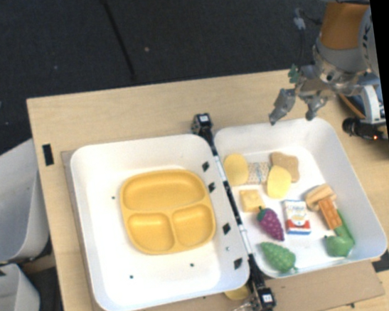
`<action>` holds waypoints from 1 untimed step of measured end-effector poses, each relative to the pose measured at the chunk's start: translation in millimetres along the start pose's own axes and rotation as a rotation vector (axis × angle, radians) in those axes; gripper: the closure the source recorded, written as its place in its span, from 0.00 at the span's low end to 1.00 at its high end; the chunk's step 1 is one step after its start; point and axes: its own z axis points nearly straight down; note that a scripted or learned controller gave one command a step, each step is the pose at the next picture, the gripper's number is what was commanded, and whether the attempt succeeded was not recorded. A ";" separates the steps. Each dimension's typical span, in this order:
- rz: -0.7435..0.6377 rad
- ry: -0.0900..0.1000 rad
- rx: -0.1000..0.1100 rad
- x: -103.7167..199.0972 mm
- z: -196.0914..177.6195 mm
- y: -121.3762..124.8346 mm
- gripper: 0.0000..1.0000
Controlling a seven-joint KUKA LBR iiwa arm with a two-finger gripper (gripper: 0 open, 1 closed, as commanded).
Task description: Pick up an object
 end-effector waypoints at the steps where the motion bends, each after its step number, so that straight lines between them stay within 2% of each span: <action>1: 0.005 0.002 0.013 -18.1 86.4 -64.6 0.00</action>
